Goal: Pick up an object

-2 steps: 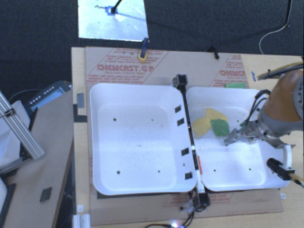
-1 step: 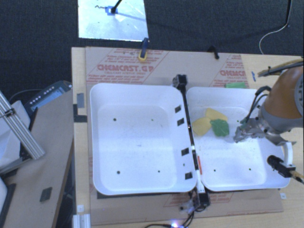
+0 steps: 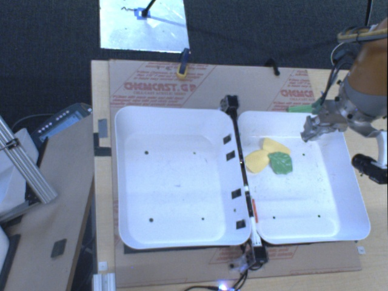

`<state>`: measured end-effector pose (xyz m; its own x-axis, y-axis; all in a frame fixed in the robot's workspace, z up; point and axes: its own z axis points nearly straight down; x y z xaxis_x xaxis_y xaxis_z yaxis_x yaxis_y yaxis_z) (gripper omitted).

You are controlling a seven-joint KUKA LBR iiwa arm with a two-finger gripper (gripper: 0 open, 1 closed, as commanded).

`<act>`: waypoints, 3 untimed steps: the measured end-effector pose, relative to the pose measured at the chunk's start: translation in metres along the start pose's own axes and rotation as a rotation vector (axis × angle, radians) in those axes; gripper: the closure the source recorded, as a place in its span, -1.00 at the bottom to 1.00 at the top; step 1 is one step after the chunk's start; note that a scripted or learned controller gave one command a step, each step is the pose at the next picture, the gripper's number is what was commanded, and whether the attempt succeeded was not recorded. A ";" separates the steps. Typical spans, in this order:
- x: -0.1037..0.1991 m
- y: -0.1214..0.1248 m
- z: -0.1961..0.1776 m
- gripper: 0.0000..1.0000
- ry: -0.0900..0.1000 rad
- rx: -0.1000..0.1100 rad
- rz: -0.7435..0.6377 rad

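Observation:
In the right bin (image 3: 339, 223), near its back left part, lie two yellow pieces (image 3: 257, 160) (image 3: 276, 146) and a green piece (image 3: 280, 162), all touching in one small cluster. My gripper (image 3: 310, 132) hangs over the back of the right bin, to the right of that cluster and a little above it. Nothing shows between it and the objects. The grey arm with its orange band (image 3: 367, 71) comes in from the right edge.
The left bin (image 3: 176, 180) lies beside the right one, with black clips (image 3: 233, 156) along the divider between them. A yellow clamp (image 3: 182, 71) and a shiny metal sheet (image 3: 142, 17) sit behind the bins. A black part (image 3: 370, 167) juts over the right bin's right rim.

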<state>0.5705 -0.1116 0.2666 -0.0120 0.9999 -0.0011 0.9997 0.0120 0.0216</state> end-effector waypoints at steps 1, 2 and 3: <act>0.005 -0.010 -0.237 1.00 -0.003 0.000 0.006; 0.089 -0.085 -0.086 1.00 0.005 0.037 0.001; 0.117 -0.076 -0.280 1.00 0.003 -0.001 0.004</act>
<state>0.4869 0.0042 0.5448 -0.0078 1.0000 0.0019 0.9997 0.0078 0.0224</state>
